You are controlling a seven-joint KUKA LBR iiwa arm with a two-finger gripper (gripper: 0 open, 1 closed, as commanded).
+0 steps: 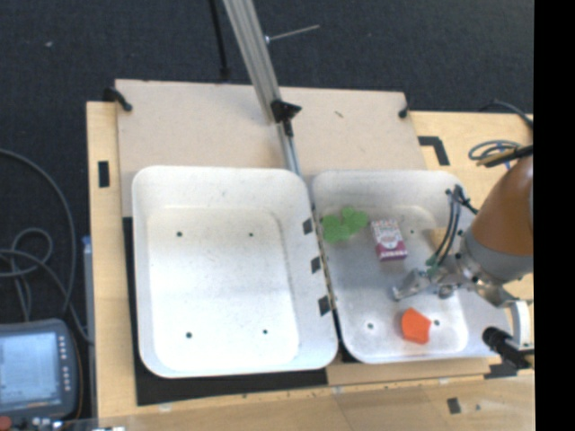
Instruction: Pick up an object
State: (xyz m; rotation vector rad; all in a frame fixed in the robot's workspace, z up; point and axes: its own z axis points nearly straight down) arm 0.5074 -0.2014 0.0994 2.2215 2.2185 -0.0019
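Orange block (415,326) lies in the right bin (359,344), near its front wall, just below the gripper (415,286). The gripper sits low over the bin floor, nothing visibly between its fingers; their spread is too blurred to tell. The pink box (389,239) and green toy (343,225) lie farther back.

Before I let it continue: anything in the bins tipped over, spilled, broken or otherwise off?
Nothing stands out. The green crumpled object, the small pink-and-white box and the orange block lie apart in the right white bin; the tool sits low among them.
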